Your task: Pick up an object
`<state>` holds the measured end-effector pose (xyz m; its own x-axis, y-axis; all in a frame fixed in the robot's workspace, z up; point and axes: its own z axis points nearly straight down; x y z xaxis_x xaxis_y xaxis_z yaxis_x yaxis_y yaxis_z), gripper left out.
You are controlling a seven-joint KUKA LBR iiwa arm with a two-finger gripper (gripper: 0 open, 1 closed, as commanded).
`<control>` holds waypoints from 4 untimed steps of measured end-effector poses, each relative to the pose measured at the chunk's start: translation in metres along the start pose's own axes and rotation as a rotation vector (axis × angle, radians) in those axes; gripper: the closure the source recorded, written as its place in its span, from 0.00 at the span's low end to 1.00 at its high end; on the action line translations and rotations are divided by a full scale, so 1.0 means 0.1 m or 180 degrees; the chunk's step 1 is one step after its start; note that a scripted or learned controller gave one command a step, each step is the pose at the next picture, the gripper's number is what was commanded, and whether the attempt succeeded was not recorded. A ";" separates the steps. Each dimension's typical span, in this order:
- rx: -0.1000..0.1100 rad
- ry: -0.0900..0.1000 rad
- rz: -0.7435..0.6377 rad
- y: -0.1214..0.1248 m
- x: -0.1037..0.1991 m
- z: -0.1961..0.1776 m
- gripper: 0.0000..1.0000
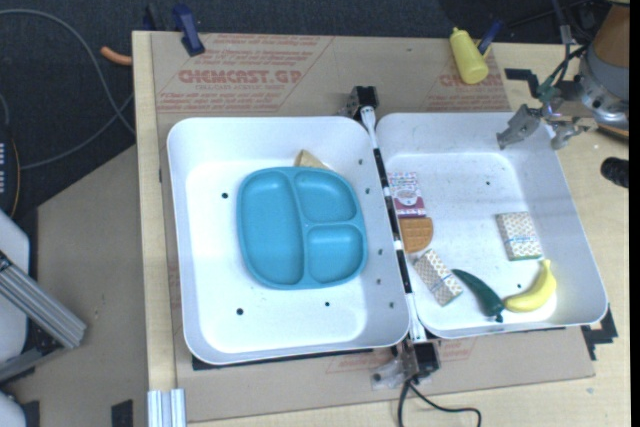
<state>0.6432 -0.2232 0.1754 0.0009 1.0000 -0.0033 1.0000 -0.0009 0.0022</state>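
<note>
Leftward, blue tray [300, 225] in one bin; banana [533, 292] in other; jaws [540, 122] open, empty.

Both bins [200, 315] are white. The divided plate [300, 225] is light blue. The banana [533, 291] is yellow beside a dark green piece [480, 291]. A small packet [520, 235] carries a fine checked print. The bottle [467, 56] is yellow on the tan bench [250, 75], which bears red lettering.

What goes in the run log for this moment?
tool: over right bin's far corner | held: nothing visible | banana: near corner | blue tray: left bin
</note>
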 end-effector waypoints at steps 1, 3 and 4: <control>-0.0002 0.0009 -0.0006 0.21 0.30 0.21 0.00; 0.0002 0.0010 -0.0006 0.24 0.26 0.20 0.00; 0.0009 0.0006 0.0001 -0.52 0.04 -0.09 0.00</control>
<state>0.5913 -0.2192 0.1844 0.0010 1.0000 -0.0013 1.0000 -0.0010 -0.0005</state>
